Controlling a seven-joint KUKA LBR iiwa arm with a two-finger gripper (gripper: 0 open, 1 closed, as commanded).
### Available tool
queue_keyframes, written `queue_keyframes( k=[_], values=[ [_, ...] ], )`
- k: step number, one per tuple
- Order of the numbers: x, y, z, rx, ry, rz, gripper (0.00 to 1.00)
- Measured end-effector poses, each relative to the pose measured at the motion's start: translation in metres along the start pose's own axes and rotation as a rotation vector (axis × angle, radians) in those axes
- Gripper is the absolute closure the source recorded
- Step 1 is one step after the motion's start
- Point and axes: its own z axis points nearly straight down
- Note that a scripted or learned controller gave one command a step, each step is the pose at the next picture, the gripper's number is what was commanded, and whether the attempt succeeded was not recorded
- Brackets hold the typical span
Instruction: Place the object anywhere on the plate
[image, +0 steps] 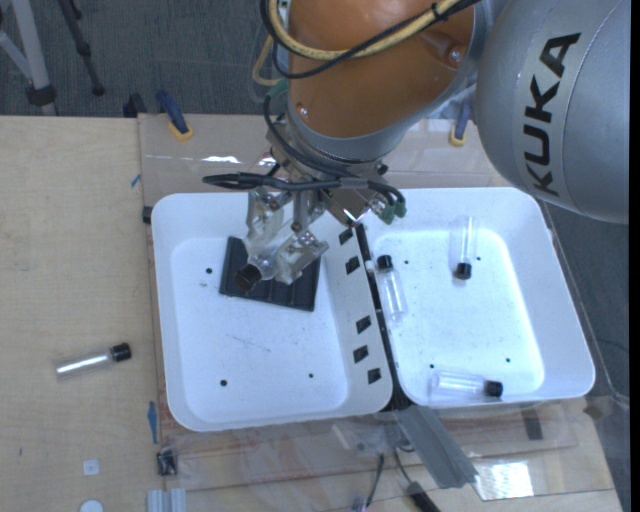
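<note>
A black square plate (285, 293) lies flat in the upper part of the left white bin (200, 400). My gripper (281, 250) hangs straight over the plate's upper half, low above it or touching it, and hides that part of the plate. A small dark round shape (257, 269) shows at the gripper's lower left tip, and I cannot make out what it is. Three clear vials with black caps lie in the right bin (560, 340): one upright-lying vial (463, 246), one vial by the divider (389, 290), and one vial at the front (466, 385).
Another clear vial with a black cap (92, 359) lies on the wooden bench left of the bins. The big grey and orange arm (370, 70) looms over the bins' back edge. Black marks run along the divider (362, 320) between the bins.
</note>
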Motion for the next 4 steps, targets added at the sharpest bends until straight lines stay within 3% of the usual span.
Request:
queue_keyframes(
  k=[1, 2, 3, 4],
  values=[
    [-0.069, -0.084, -0.031, 0.002, -0.006, 0.194, 1.0],
    [-0.096, -0.08, -0.056, 0.001, -0.007, 0.809, 1.0],
    [-0.045, -0.036, 0.03, 0.001, 0.0, 0.804, 1.0],
    [-0.059, -0.08, -0.015, 0.002, -0.007, 0.553, 1.0]
  ],
)
